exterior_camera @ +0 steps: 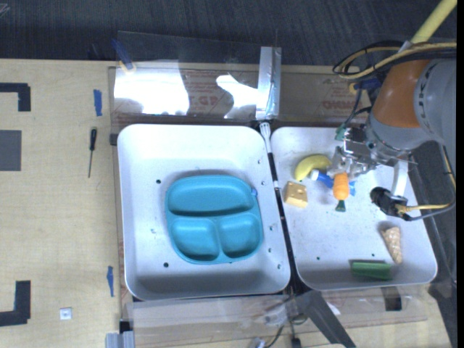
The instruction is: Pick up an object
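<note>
Jaws first: we cannot tell from this slanted overhead view whether they stand apart or together, because the gripper (353, 159) is a small tangle of metal below the orange-banded wrist. It hangs over the upper part of the right shallow white bin (326, 256). Just beside and below it lies the small orange carrot-shaped toy (340, 187), its long axis running roughly up and down in the view, green tip toward the bottom. We judge this the nearest pick. A curved yellow plastic banana (312, 166) lies near on the side toward the other bin, and a tan cube-like block (295, 193) beyond it. A flat green bar (370, 269) and a tan textured cone-like piece (392, 243) sit well apart, toward the bin's near edge.
</note>
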Robot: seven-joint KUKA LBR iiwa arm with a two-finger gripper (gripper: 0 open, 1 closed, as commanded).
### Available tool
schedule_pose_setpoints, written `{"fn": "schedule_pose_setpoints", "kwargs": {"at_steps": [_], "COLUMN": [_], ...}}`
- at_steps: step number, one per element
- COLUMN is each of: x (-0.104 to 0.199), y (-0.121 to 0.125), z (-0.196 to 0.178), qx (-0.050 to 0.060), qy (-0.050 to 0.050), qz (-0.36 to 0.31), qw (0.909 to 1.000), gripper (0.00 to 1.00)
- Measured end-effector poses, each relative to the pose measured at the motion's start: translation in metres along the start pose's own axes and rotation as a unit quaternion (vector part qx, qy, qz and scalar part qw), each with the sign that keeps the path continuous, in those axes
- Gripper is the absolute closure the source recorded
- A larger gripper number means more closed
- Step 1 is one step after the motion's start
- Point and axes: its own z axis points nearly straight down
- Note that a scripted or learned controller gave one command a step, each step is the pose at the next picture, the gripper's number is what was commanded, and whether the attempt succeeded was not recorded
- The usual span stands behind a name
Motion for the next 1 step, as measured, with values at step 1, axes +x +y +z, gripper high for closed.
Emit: {"fn": "schedule_pose_setpoints", "kwargs": {"at_steps": [1], "x": [0.1153], "y": [-0.0128], "z": [-0.0833], "qx": [-0.005], "qy": [0.004], "qz": [-0.037], "qw": [0.9993], "gripper": [1.00]}}
